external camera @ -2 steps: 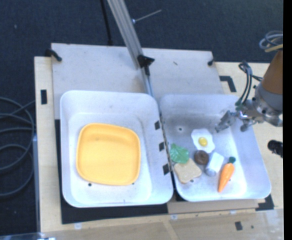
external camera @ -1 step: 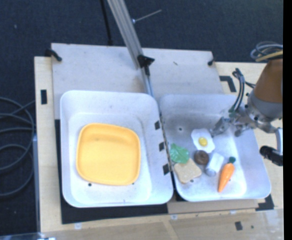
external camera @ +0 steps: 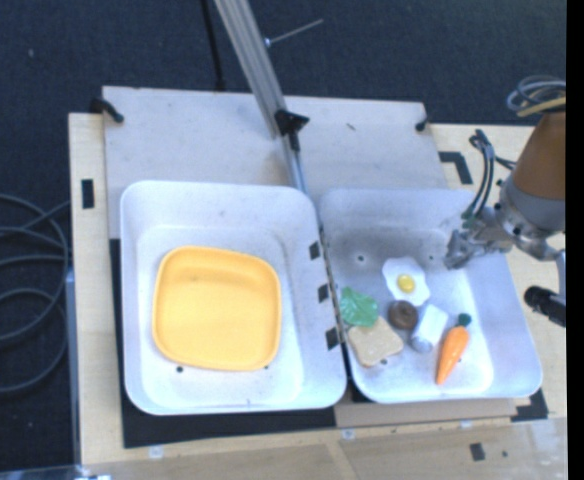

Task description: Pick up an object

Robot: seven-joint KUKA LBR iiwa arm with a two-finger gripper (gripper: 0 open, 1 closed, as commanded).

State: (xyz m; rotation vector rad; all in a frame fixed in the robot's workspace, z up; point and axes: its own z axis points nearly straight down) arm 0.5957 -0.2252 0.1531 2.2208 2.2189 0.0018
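The right bin [external camera: 497,368] holds several toy foods bunched near its front left. A fried egg [external camera: 406,282] lies furthest back, with a green leafy piece [external camera: 359,308] and a brown round piece [external camera: 403,315] just in front of it. A slice of toast [external camera: 375,342], a small white cylinder [external camera: 429,326] and an orange carrot [external camera: 452,352] lie nearest the front. My gripper [external camera: 461,247] hangs over the back right of this bin, to the upper right of the egg, with nothing seen in it.
The left bin [external camera: 142,208] holds a yellow square plate [external camera: 217,306]. A slanted metal rod [external camera: 257,58] runs from the top down to the gap between the bins. Cables [external camera: 12,258] lie off the bench at the left.
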